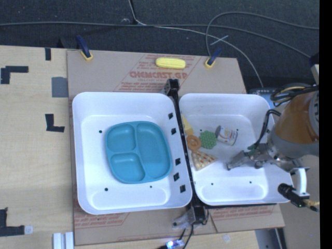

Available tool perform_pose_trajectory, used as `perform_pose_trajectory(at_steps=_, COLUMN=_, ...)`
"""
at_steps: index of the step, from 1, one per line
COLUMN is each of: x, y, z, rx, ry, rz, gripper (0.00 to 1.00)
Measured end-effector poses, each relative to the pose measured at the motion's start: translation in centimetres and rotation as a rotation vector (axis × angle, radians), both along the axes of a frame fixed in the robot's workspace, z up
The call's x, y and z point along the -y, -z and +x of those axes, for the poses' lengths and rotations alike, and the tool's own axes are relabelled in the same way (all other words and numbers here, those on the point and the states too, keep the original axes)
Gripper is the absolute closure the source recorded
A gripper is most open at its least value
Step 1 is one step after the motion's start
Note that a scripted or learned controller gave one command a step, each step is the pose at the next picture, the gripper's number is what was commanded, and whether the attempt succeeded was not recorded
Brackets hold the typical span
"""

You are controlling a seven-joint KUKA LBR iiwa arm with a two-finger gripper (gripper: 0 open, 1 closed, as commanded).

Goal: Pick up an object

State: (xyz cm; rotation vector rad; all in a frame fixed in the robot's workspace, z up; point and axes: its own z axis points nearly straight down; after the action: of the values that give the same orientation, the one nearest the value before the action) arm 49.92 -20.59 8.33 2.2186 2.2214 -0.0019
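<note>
In the camera view, the pincer (pixel 234 164) is hanging low inside the right bin (pixel 228 191), its grey tip pointing leftward from the arm's orange-banded wrist (pixel 298 121), which is reaching in from the right. Whether it is open or closed I cannot tell; the tip is showing as one small dark-grey shape, and nothing is visibly sitting in it.

The things worth taking are all lying to the left of the tip, in the left half of the same bin. A small can-like object (pixel 226 135) is lying on its side, up and slightly left of the pincer and apart from it. A green round piece (pixel 208 138) is lying just beside the can, further left. A waffle-like yellow piece (pixel 202 160) is resting near the divider between the bins, roughly level with the tip and left of it, with bare white floor between the two. An orange piece (pixel 193 142) is sitting just above the waffle piece, against the bin's left wall.

To do this step well, I judge the arm should be settling on one target rather than drifting between them. The can looks the most graspable, standing proud of the floor; the flat waffle piece would be calling for a very low, square approach. The left bin (pixel 88 139) is holding a blue divided plate (pixel 138 151), well apart from the pincer.
</note>
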Motion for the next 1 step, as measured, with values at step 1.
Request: perform_pose_trajectory(at_steps=1, x=0.08, y=-1.34, z=0.13, rx=0.003, ry=0.0, rz=-0.002, gripper=1.0)
